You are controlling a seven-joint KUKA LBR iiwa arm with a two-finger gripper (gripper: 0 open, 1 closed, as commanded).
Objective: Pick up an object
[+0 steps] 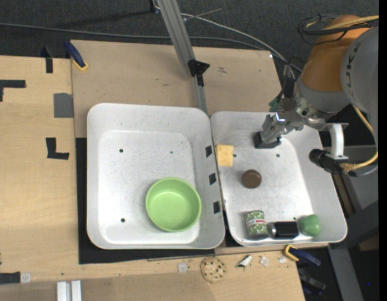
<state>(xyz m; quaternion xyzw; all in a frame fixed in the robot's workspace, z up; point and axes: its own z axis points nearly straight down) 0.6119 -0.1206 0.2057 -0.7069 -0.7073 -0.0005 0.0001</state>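
Scattered across the right bin [318, 187]: a yellow block [225, 155] leaning at the left wall, a brown round piece [251, 179] near the middle of the floor, and along the near wall a row of three, touching or nearly so — a green-labelled can [255, 224], a black object [283, 230] and a green ball-like item [310, 225]. Nothing lifted, all of it resting on the white floor. Poised above the bin's far end, the gripper [267, 140], dark-tipped, low over bare floor, well apart from the brown piece and further still from the near row; spread of its tips impossible to tell at this slant, no object seen between them. Behind it, the grey arm [362, 55] with orange band [328, 58], reaching in from the right. In the left bin [118, 121], a light green bowl [173, 204], upright, toward the near right corner. On the wooden bench [30, 187] in front of the bins, a cookie-like disc [211, 269] and small white scraps [245, 262]. Crossing the top of the scene, a slanted metal pole [177, 30].
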